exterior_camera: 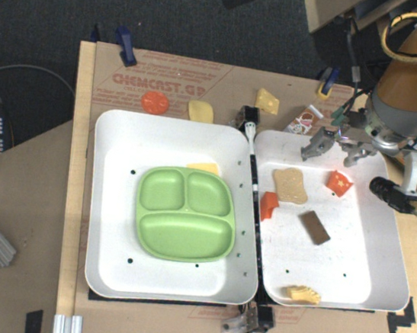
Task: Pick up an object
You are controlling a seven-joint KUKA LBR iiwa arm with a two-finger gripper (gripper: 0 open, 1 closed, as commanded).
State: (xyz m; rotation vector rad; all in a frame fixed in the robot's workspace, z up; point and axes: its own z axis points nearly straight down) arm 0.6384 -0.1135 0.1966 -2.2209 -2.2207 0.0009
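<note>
My gripper [336, 149] hangs over the far edge of the right bin [381, 255], its two grey fingers spread open with nothing between them. Just in front of it lie a tan toast slice [290, 185] and a small red cube [338, 183]. An orange-red block [267, 206] rests against the bin's left wall. A brown block [313, 227] sits mid-bin, and a yellow crinkled piece [302, 294] lies near the front edge.
The left bin [105, 247] holds a green divided plate [185, 214] with a pale yellow piece [204, 167] behind it. Beyond the bins lie an orange disc [154, 102], a yellow lump [201, 111], a yellow wedge [267, 101] and a small carton [302, 121].
</note>
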